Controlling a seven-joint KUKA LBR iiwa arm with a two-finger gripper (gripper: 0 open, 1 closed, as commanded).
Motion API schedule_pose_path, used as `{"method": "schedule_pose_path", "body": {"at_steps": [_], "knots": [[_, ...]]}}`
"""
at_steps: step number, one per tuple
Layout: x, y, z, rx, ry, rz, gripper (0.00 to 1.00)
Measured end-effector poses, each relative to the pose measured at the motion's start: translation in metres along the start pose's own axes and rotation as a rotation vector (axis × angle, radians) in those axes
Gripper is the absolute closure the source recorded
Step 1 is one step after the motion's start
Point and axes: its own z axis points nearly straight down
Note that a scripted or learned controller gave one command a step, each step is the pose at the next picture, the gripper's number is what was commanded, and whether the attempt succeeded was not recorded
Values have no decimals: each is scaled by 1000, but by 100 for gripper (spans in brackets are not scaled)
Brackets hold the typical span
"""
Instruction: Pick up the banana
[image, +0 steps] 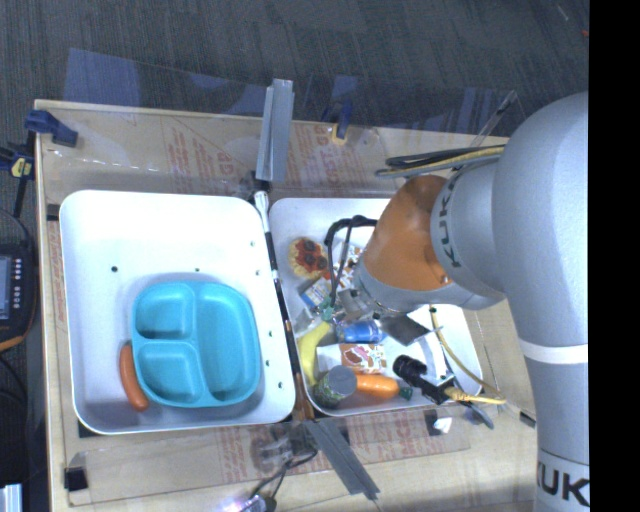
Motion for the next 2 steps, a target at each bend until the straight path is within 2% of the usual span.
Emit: {"method": "schedule_pose_path", "body": {"at_steps": [1, 2], "knots": [[3, 1, -9, 2, 8, -7, 100], [0, 1, -10, 2, 4, -5, 0]]}}
